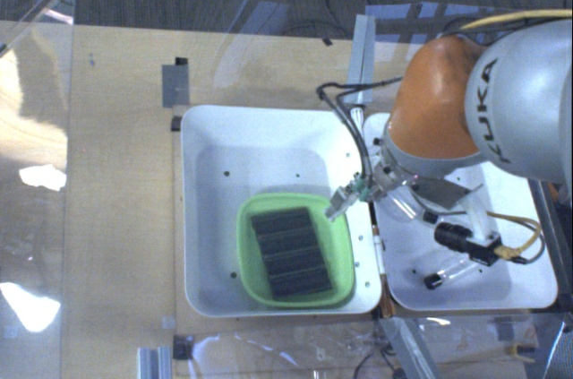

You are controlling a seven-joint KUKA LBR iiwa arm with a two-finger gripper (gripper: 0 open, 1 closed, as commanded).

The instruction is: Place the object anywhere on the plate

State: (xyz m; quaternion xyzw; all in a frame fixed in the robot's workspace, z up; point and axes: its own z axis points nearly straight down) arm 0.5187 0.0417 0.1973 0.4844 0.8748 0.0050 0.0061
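Note:
A green plate [338, 254] with a raised rim lies in the left bin [210, 189], toward its front right. On the plate rests a dark, ribbed rectangular object [288, 252], lying flat and slightly turned. My gripper [343, 202] hangs over the plate's upper right rim, just right of the object's far corner and apart from it. Nothing shows in the gripper. The grey arm with its orange band [434, 113] reaches in over the right bin.
The right bin [528, 279] holds a thin pale stick with a dark tip [445, 276] near its front. The divider between the two bins [376, 234] runs just right of the plate. Bare white floor lies left and behind the plate.

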